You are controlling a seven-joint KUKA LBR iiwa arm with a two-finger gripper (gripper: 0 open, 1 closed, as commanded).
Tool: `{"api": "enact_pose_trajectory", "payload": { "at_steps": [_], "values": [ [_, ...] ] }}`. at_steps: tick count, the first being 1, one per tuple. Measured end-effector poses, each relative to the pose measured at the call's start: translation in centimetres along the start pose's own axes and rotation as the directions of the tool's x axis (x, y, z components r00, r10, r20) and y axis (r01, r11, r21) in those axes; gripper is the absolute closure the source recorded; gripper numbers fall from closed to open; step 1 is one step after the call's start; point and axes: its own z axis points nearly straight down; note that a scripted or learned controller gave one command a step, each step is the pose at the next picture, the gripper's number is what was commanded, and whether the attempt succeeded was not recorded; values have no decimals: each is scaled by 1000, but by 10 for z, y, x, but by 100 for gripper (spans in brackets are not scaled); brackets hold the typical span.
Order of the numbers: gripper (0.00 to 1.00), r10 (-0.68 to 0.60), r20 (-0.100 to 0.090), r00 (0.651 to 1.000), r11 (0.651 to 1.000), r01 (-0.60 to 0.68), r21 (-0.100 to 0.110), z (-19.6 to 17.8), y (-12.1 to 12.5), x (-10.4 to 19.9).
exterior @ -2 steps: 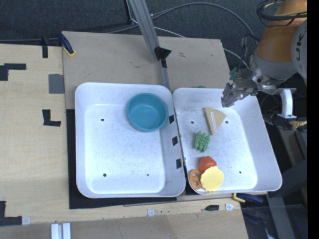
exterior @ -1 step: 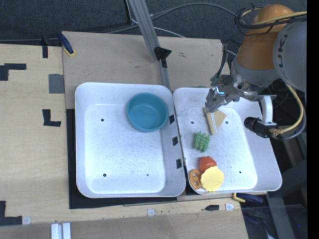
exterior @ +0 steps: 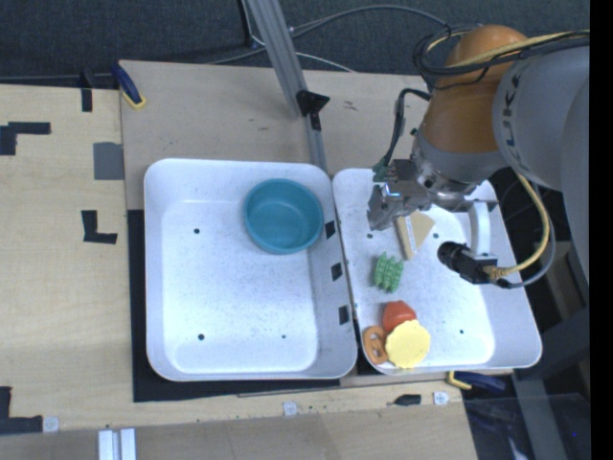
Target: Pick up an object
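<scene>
My gripper [exterior: 391, 211] hangs over the upper part of the right bin [exterior: 479, 338], under the grey and orange arm. A pale tan wedge-shaped piece [exterior: 414, 232] lies just right of and below the fingers, touching or very near them. A green ridged object [exterior: 388, 272] sits a little below the gripper. Further down lie a red object [exterior: 398, 312], a yellow round object [exterior: 409, 344] and a small orange-brown piece [exterior: 374, 344] at the bin's front left. A blue bowl [exterior: 283, 216] rests in the left bin [exterior: 201, 295], near its upper right.
A grey metal pole [exterior: 287, 60] slants down from the top to the gap between the bins. Black cables loop around the arm on the right. A black cylindrical part [exterior: 460, 262] of the arm sticks out over the right bin.
</scene>
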Motion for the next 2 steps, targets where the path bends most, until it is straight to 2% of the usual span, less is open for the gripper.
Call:
{"api": "enact_pose_trajectory", "payload": {
  "at_steps": [1,2],
  "values": [
    [100,0,0,1000,1000,0,-1,-4,-16,42],
    [100,-1,0,1000,1000,1,-1,-9,-43,95]
  ]
}}
